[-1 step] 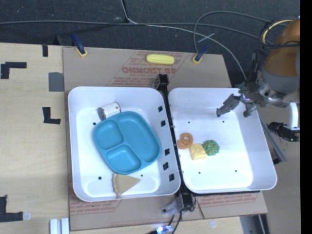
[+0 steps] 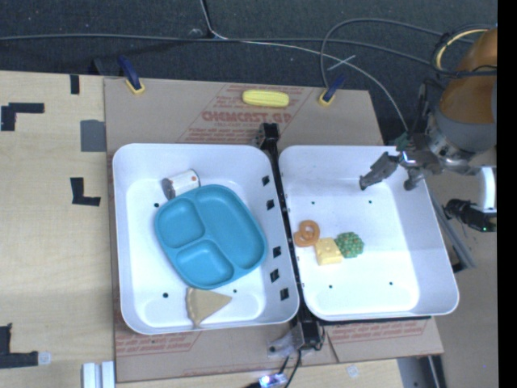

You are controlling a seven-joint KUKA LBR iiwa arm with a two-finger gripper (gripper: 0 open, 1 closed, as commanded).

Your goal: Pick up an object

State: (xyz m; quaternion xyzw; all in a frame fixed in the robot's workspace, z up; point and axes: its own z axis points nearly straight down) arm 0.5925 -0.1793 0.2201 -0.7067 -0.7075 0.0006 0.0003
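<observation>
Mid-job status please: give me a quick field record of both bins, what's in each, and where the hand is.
left bin: blue divided plate, small white cup on its side, tan wedge
right bin: orange ring, yellow block, green bumpy ball, clustered near its left side
hand: open, over the right bin's upper right, holding nothing
outside bins: yellow banana-shaped piece on the cardboard

Green lump (image 2: 350, 244) beside yellow block (image 2: 327, 253)

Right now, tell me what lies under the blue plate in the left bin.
A tan wedge pokes out at the blue plate's near edge, a small cup beyond it. Anything else beneath is covered.
</observation>
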